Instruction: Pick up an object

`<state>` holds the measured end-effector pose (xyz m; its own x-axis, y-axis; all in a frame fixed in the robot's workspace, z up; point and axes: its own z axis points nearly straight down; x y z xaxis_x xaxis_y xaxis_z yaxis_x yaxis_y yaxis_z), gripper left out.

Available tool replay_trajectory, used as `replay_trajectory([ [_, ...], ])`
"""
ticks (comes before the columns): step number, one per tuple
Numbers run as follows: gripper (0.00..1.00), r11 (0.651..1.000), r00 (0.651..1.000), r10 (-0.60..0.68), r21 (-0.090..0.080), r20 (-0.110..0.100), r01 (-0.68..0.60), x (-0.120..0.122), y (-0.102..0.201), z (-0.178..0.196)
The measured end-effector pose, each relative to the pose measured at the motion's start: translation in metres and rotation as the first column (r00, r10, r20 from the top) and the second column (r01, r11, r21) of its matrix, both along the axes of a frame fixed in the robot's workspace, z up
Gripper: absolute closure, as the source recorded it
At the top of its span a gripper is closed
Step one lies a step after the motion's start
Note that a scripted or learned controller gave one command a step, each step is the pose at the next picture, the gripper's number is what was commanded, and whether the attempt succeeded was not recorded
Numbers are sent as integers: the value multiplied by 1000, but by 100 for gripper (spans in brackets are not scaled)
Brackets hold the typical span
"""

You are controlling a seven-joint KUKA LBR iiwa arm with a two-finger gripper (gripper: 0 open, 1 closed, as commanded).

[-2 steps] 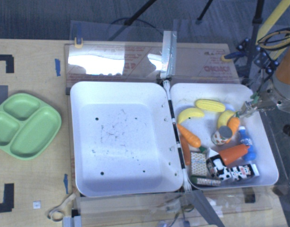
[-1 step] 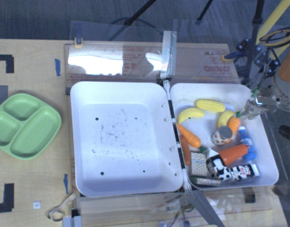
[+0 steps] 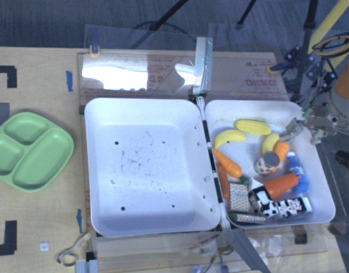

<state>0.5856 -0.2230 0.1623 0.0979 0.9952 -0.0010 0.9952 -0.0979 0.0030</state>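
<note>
The right bin (image 3: 325,178) holds several toys: two yellow bananas (image 3: 253,126) (image 3: 228,136), an orange carrot (image 3: 227,162), a round figure (image 3: 267,162), a blue bottle (image 3: 295,169), an orange piece (image 3: 281,183), a black-and-white cow-patterned box (image 3: 279,205) and a checkered packet (image 3: 239,197). My gripper (image 3: 304,132) hangs over the bin's upper right corner, to the right of the bananas. It is open, its fingers spread with nothing between them. The orange-banded wrist (image 3: 342,81) rises behind it at the right edge.
The left bin (image 3: 146,164) lies beside the right one, sharing a middle rim. A green divided plate (image 3: 29,151) rests on the bench at far left. A clear panel (image 3: 140,73) stands behind the bins. Cables and stands crowd the upper right.
</note>
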Motion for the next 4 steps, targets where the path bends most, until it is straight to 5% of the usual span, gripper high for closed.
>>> replay_trajectory([
  [1,0,992,992,-127,1,-2,127,-61,77,120],
  [2,0,1000,1000,22,2,-2,-22,-9,76,-40],
  [3,0,992,992,125,5,-21,-125,74,33,-76],
  [4,0,985,985,-173,2,-4,173,46,44,-77],
])
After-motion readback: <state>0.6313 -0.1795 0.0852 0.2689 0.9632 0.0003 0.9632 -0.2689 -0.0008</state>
